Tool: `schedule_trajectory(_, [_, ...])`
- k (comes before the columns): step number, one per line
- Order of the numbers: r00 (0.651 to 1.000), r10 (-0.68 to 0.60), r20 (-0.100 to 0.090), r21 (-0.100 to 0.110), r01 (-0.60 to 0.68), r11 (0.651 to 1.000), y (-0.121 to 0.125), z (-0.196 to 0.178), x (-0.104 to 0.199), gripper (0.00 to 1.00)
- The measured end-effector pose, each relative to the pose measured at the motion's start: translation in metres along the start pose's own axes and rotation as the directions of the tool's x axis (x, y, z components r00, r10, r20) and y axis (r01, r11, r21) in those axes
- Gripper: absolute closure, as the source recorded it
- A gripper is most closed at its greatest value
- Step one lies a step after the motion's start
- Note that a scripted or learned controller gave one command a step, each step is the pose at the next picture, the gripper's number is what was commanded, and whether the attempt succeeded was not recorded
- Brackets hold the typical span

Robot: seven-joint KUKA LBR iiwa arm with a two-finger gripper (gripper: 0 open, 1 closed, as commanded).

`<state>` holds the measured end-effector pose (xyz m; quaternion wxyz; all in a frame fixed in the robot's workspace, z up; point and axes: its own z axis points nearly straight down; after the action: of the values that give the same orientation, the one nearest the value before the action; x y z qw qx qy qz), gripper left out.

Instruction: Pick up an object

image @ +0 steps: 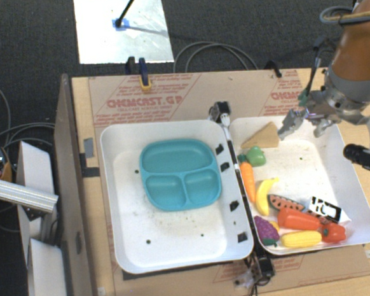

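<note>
Stock on hand, right bin (362,216): cheese wedge (262,135) at twelve o'clock of the bin floor; green pepper (254,156) and carrot (247,176) just below it along the divider at ten o'clock; banana (264,194) near centre; melon slice (285,203), red pepper (300,220), corn cob (300,238) and purple grapes (266,228) crowded together at six o'clock; a black-and-white tagged item (325,209) at five o'clock. Left bin (128,199): one teal divided plate (180,174), centre. My pincer (304,119) hangs over the right bin's far edge at about one o'clock, grey fingers pointed down and toward the cheese wedge; how far apart they stand I cannot tell from this slant, and nothing shows between them. Progress, as I judge it: nothing lifted yet, every item lies on the bin floor. Nearest candidate is the cheese wedge, just beside my fingertips at their nine o'clock. Remaining: descend, close, raise.
</note>
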<state>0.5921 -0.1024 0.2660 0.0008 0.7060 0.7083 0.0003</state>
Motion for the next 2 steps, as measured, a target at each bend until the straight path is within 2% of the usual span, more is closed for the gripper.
schedule_trajectory(1, [1.000,0.000,-0.005,0.015,0.000,1.000,-0.081,0.087,0.050,0.00])
schedule_trajectory(2, [1.000,-0.011,-0.004,-0.002,0.011,1.000,-0.048,0.081,0.149,0.00])
